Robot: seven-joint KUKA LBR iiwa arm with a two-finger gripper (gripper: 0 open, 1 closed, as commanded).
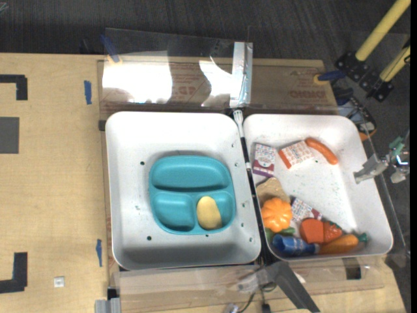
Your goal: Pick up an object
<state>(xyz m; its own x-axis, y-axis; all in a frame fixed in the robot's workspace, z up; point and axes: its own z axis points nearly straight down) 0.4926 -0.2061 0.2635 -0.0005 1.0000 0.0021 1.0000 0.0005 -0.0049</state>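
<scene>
Toy foods [306, 230] lie jumbled, perhaps overlapping, in right bin [374, 237].

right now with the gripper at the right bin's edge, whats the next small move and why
Probably move the gripper left over the right bin and stop above the orange sausage. The gripper sits at the bin's right rim with nothing seen between its fingers, and the sausage lies nearest, apart from the crowded pile at the near side.

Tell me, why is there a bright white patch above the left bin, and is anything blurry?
Camera view: the patch is glare off a clear sheet standing behind the left bin, washing out the cardboard behind it; the gripper at the right bin's edge looks soft and blurred; the teal tray and its yellow item are evenly lit and sharp.
</scene>
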